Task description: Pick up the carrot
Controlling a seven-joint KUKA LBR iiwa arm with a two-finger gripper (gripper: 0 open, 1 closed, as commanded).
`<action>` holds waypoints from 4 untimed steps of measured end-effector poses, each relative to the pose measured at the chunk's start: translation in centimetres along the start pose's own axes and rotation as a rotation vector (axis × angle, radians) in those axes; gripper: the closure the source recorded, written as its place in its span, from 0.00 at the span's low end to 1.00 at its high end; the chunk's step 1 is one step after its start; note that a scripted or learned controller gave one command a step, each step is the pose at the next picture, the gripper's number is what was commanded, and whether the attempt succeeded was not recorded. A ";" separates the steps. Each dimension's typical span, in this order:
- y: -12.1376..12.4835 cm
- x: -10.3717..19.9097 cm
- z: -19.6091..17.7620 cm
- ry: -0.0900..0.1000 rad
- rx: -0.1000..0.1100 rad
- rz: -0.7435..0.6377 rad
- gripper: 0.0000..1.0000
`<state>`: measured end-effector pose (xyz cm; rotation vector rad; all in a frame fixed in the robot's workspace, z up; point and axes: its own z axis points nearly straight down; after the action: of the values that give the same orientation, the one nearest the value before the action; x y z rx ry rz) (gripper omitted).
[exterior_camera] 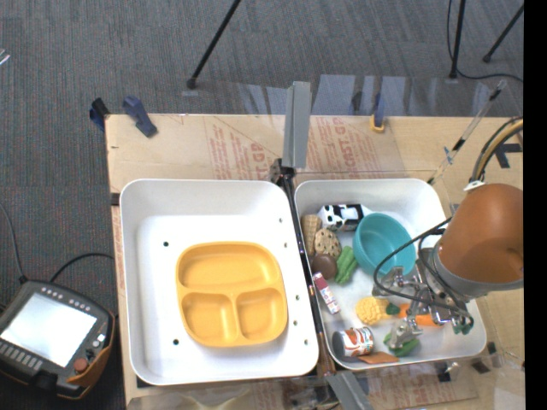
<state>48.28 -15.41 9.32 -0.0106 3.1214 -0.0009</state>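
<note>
In the right bin (427,196), carrot (420,319) perhaps lying crosswise, under end effector (425,301).

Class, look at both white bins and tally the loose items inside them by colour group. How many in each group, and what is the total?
Yellow: 2, divided plate, corn
Teal: 1, bowl
Black-and-white: 1, cow
Green: 1, pea pod
Orange: 1, carrot
Brownish: 2, cookie, can
Total: 8 clearly countable; others too small to tell.

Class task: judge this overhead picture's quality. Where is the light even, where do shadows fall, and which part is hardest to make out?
In the camera view, light is even and soft on the yellow tray, with faint shadows along the left bin walls; the cluttered corner around the hand is hardest to read, the carrot there showing as small orange bits; the teal bowl looks sharp.
</note>
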 end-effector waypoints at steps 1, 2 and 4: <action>0.2 0.1 -0.7 0.007 -0.002 -0.006 1.00; 11.4 -2.5 -17.0 0.009 -0.003 -0.109 1.00; 8.2 -3.0 -9.3 0.021 -0.002 -0.064 1.00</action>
<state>51.00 -7.19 18.67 -0.1120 3.1404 0.0015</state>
